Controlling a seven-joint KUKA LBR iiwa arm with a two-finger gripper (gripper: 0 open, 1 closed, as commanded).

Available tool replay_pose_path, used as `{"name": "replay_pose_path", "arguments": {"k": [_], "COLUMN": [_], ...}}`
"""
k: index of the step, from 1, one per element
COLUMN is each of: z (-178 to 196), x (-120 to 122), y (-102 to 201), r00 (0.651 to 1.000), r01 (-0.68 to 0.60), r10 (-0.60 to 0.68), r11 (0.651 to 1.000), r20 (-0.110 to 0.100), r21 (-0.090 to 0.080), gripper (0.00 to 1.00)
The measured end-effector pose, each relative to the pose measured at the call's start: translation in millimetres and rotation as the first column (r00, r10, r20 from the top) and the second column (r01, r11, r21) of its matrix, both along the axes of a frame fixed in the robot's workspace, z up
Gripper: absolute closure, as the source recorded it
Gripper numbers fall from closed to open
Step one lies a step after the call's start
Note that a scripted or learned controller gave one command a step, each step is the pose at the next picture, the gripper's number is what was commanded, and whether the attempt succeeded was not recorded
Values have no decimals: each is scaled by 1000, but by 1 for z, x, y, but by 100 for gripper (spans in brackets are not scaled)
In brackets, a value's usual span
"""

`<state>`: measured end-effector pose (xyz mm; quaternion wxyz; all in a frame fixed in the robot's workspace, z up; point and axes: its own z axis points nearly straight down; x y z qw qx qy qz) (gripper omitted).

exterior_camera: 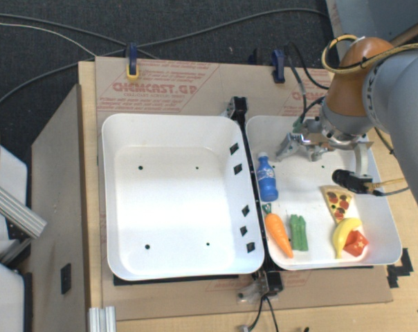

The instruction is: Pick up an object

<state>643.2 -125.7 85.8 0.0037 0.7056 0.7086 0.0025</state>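
The gripper [299, 151] hangs over the far end of the right bin [382, 216], its jaws spread apart with nothing between them. Above it rise the orange band [351, 81] and the grey arm [399, 95], reaching in from the right.

Nearest the jaws, a blue bottle [266, 180] lies against the bin's left wall, apart from the fingers. A pizza slice [339, 203] lies on the bin's right side. Along the near edge sit a carrot [278, 234] and, just beside it, a green vegetable [299, 232]; a banana [342, 232] touches a red piece [356, 243] in the near right corner.

The left bin [115, 185] stands alongside, the two rims meeting. Both rest on a cardboard sheet [174, 81] held by a yellow clamp [132, 61] and a blue clamp [279, 65].
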Motion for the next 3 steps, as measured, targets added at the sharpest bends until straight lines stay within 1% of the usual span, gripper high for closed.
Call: {"name": "replay_pose_path", "arguments": {"k": [1,2,3], "z": [49,70,9], "x": [-113,-72,-90], "y": [-5,-71,-76], "r00": [1000,1000,1000], "r01": [9,8,6], "r10": [-9,-8,-5], "r11": [1000,1000,1000], "r20": [-17,-2,-13], "r21": [5,-3,4], "gripper": [0,0,0]}}
